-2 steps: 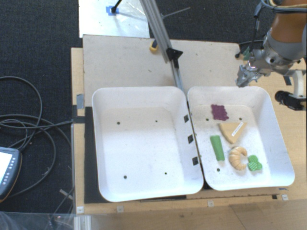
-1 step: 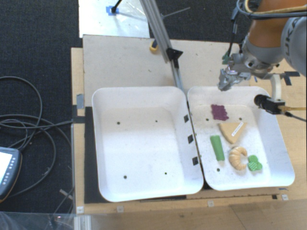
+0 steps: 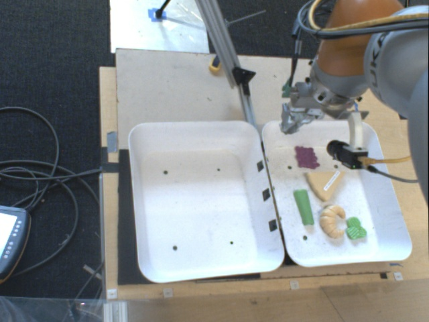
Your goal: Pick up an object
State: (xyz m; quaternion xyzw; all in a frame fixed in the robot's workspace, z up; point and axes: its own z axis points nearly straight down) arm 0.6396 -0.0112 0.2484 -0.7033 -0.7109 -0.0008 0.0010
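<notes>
Dark carpet surrounds the bench (image 3: 167,86), with loose cables trailing off to its left side and a slanted metal pole (image 3: 221,39) crossing above the bins. On the bench sit two white bins: the left bin (image 3: 144,180) and the right bin (image 3: 395,237), which carries all the small things. Near its far edge lies a purple piece (image 3: 306,156); toward the middle a tan wedge (image 3: 324,184); along its left wall a green stick (image 3: 303,207); and by the near edge a croissant (image 3: 332,221) touching a little green piece (image 3: 356,230) on its right. The arm comes in from the right, and its gripper (image 3: 293,123) hangs over the far left corner of the right bin, just beyond the purple piece. Nothing is visible in it, and whether it is spread or closed I cannot tell from here. By my reckoning the pick has not happened yet: everything lies in the bin, and the descent, the grasp and the lift are all left to do.
</notes>
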